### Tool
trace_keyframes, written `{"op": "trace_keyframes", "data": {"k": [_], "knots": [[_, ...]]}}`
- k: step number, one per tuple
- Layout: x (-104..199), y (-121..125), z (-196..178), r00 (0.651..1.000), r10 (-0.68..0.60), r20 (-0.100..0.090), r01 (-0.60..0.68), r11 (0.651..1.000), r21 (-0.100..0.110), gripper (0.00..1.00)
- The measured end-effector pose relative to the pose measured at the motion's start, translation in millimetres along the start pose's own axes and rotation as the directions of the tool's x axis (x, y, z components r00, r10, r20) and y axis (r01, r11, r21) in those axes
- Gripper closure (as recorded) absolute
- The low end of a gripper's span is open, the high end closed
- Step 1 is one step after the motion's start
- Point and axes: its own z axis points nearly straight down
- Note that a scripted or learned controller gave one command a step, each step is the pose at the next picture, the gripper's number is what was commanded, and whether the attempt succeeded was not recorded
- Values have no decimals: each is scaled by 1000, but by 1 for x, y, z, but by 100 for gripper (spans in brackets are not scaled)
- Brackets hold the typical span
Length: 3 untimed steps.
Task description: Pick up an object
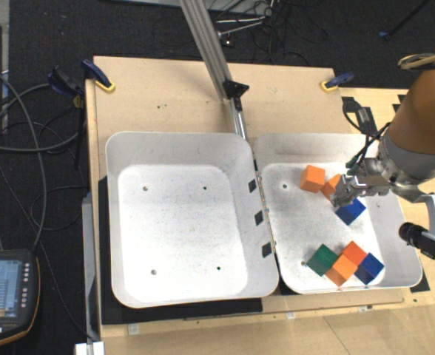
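Two bins [180, 150] sit side by side mid-frame; the blocks [345, 261] lie in the right one.

Arm [425, 135]: rounded casing, orange-brown band above a pale grey wrist section. A black cable with a boxy connector [359, 117] is routed along the casing above the fingers. Gripper [348, 191]: small grey metal assembly with dark parts. A black cylindrical fitting [419, 237] is mounted beside it.
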Motion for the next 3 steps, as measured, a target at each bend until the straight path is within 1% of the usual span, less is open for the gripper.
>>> {"op": "trace_keyframes", "data": {"k": [1, 2, 3], "knots": [[57, 24, -5, 1000, -1, -1, 1, 1000, 1, 100], [107, 52, -15, 1000, -1, -1, 1, 1000, 0, 100], [147, 78, -20, 1000, 0, -1, 0, 1000, 0, 100]]}}
